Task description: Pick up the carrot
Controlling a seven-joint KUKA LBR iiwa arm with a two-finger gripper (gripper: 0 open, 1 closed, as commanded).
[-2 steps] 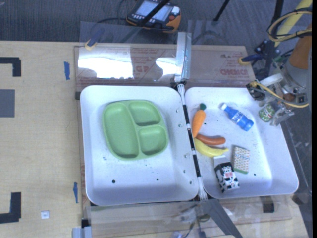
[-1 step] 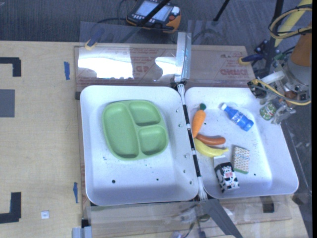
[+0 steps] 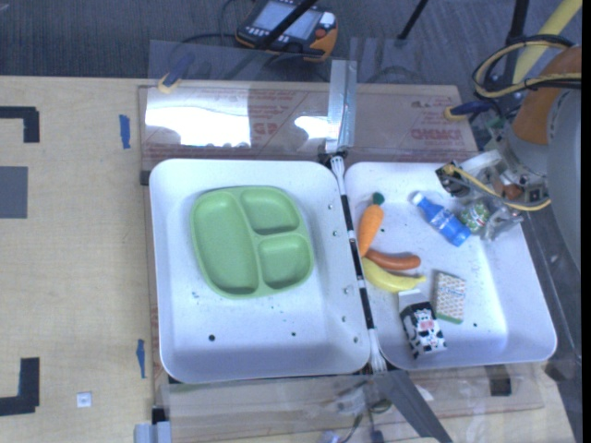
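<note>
The carrot (image 3: 369, 225) is orange with a small green top. It lies in the right bin (image 3: 517, 335) near that bin's left wall, pointing toward the front. My gripper (image 3: 489, 212) hangs over the bin's far right side, well to the right of the carrot and apart from it. A blue plastic bottle (image 3: 441, 220) lies between the carrot and the gripper, close to the gripper's left side.
Just in front of the carrot lie a red sausage (image 3: 395, 260) and a yellow banana (image 3: 391, 281). A patterned card (image 3: 450, 295) and a cow-print carton (image 3: 424, 329) sit nearer the front. A green divided plate (image 3: 251, 239) rests in the left bin (image 3: 175, 330).
</note>
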